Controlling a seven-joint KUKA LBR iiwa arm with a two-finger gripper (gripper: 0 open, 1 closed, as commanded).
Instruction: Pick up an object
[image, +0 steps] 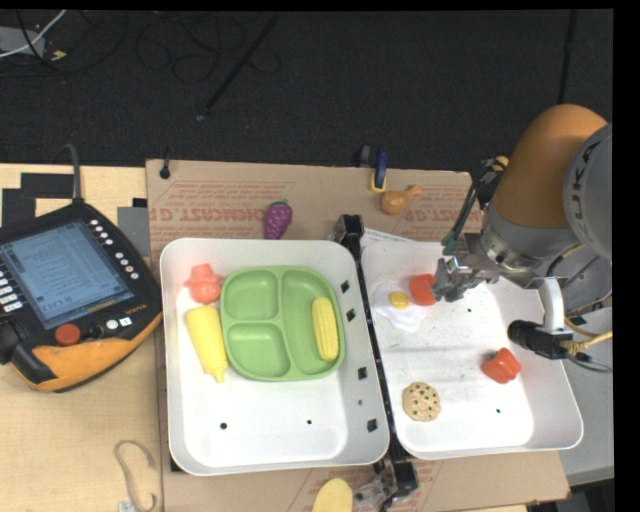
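At the counter's (60, 440) near edge, a yellow item (333, 495) sits just outside the bins. In the right bin (560, 420), a chocolate-chip cookie (421, 401) lies near the front edge and a red block (501, 365) sits toward the right side. The left bin (260, 430) carries a green divided plate (275, 335) with a corn cob (324, 328) in its right compartment; a yellow bottle shape (207, 340) and a pink toy (203, 284) lie by the plate's left rim.

Farther back in the right bin, the gripper (447, 285) hangs low just beside a red-orange piece (422, 290), with a fried-egg toy (400, 301) next to it. Whether the fingers are apart or closed I cannot tell (too small and dark). Nothing looks lifted, so the pick seems still undone; the red-orange piece appears the likely target.

Beyond the bins, cardboard (220, 205) bears red, upside-down printing I cannot read reliably.
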